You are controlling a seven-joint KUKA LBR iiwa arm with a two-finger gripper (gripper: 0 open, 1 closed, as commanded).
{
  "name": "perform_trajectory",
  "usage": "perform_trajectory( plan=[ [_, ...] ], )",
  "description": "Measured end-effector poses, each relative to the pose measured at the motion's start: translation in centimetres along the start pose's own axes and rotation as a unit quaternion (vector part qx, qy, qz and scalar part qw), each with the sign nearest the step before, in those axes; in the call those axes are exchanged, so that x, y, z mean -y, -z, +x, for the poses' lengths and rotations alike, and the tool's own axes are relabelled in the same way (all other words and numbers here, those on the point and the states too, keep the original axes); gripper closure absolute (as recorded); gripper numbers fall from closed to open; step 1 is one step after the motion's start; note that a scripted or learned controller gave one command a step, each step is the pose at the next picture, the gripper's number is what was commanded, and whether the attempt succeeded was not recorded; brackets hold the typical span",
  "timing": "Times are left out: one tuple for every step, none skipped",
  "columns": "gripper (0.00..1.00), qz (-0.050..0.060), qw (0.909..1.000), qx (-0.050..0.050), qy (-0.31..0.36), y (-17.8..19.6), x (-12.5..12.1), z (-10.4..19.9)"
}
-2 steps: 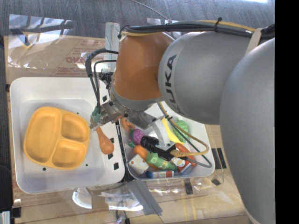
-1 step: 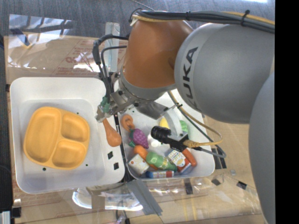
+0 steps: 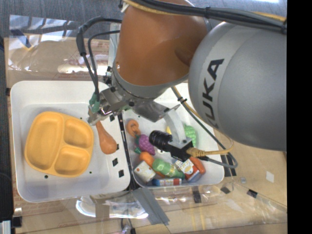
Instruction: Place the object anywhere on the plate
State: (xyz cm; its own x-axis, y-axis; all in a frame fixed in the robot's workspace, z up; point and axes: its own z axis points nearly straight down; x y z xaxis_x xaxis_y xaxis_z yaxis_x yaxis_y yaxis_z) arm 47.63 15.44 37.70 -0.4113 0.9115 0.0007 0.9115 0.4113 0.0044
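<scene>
Tan bench (image 3: 273, 179), partly covered with clear film, bearing two shallow white bins side by side.

Camera view, from above at a slant. The near-side bin (image 3: 19, 130), on the view's left, holds a yellow plate (image 3: 58, 143) with three compartments, lying flat towards that bin's left half. Just beside the plate's right edge lies or hangs an orange drumstick-shaped toy (image 3: 107, 140). Its thick end points towards the wall between the bins and its thin end rises towards the hand (image 3: 96, 115). The toy is off the plate, between the plate and the dividing wall.

The grey arm (image 3: 234, 82), with its orange band, reaches in from the right and covers most of the hand. How far the hand is open cannot be told, nor whether it grips the toy's thin end; the two appear to meet, but the wrist shades that spot.

The second bin (image 3: 219, 172), on the view's right, holds a crowded heap of toy foods, among them purple grapes (image 3: 145, 143), a carrot (image 3: 146, 158), a white carton (image 3: 143, 171) and a green piece (image 3: 190, 133).
</scene>
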Motion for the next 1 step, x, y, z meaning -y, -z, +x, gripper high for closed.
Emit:
perform_trajectory(
  plan=[
    [0.00, 0.002, 1.0000, 0.000, -0.001, -0.14, 0.03, -0.12]
  ],
)
